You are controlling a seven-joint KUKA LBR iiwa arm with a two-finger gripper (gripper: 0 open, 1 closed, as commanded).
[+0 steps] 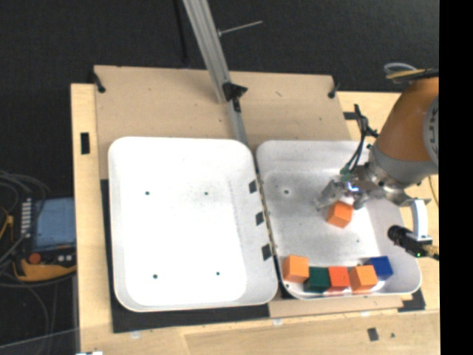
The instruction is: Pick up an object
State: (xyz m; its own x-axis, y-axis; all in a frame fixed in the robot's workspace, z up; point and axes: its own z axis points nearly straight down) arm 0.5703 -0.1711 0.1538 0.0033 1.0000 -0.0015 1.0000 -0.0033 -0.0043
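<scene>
Well left of the jaws lies a white bin on the table. A slanted metal rail rises up-left of them. Far left, a blue box sits among cables.

You see the arm only in part: the frame's right side cuts it off past the orange band, so its upper links stay out of your sight. The gripper is small and blurred, and you cannot tell how it stands over the orange block, nor whether it touches that block. Along the near wall of the right bin, the green block sits partly behind the bin's rim, so its lower face is hidden from you. At the left edge, the cables and the blue box run out of the picture.
</scene>
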